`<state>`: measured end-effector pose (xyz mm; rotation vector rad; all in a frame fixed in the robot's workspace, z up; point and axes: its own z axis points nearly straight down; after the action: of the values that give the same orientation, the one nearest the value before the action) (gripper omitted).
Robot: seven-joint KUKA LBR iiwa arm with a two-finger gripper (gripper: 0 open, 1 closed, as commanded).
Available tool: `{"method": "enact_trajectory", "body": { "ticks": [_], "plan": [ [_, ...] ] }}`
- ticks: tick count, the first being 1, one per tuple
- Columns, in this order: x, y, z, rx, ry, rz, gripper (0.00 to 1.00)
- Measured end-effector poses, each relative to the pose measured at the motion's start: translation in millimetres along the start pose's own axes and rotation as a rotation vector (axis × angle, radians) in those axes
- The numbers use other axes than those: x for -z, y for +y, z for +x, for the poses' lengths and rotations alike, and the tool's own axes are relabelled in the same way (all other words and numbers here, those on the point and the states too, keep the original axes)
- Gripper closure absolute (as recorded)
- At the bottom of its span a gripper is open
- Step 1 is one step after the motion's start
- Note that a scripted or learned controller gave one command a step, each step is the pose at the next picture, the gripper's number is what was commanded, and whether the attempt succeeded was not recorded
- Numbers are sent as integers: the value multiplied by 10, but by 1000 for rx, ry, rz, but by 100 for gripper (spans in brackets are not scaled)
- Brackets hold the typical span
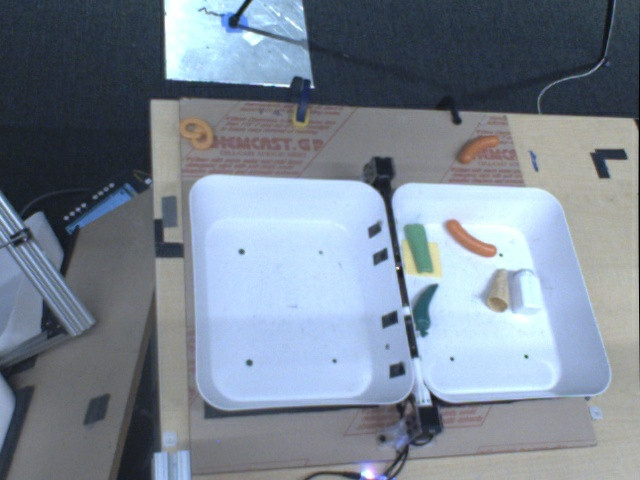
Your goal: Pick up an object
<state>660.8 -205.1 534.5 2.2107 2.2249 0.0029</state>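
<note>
So, two white bins sit side by side on a brown board [420, 133]; the right bin [570, 268] holds a sausage [470, 237], yellow-green block [420, 250], dark green piece [424, 309] and cone [512, 291]. Dark carpet [80, 68] surrounds.

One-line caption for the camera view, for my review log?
Right bin holds a sausage, yellow-green block, dark green pepper and cone; a second sausage lies on the bench.

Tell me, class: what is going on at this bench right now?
Nothing is being handled at this moment. Two white bins sit side by side. The right bin holds a sausage, a yellow-green block, a dark green piece and a cone beside a white piece. A second sausage and a pretzel lie on the board behind the bins. No pick has begun.
</note>
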Motion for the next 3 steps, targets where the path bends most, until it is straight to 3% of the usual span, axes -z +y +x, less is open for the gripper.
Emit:
{"method": "enact_trajectory", "body": {
  "ticks": [3],
  "plan": [
    [11, 79, -5, -2, 0, 2, 100]
  ]
}}
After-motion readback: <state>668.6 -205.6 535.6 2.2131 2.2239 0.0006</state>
